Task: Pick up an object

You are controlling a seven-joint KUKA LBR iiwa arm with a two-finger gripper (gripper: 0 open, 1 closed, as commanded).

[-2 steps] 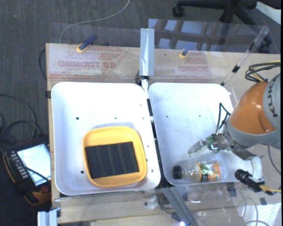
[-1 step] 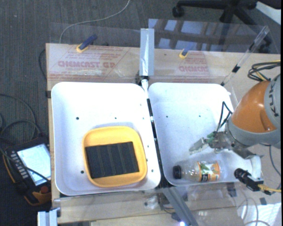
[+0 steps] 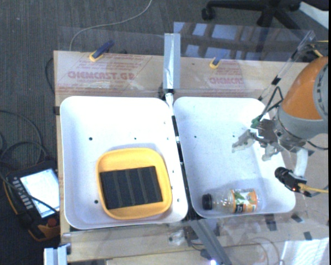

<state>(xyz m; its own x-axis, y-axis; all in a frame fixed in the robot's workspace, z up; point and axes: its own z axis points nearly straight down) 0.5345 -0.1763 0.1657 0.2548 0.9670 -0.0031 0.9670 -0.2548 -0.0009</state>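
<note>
A small clear bottle point(image 3: 231, 200) with a black cap and an orange and green label lies on its side at the front of the right bin point(image 3: 209, 120). In the left bin point(image 3: 88, 120) rests a yellow tray-like object point(image 3: 134, 183) with dark slats. My gripper point(image 3: 252, 142) hovers over the right side of the right bin, above and behind the bottle, with its fingers spread open and nothing between them.
The arm's orange band point(image 3: 306, 93) and grey wrist reach in over the right bin's right rim. A divider rail point(image 3: 171, 65) runs between the bins at the back. A tablet device point(image 3: 36, 189) and cables lie on the floor at the left.
</note>
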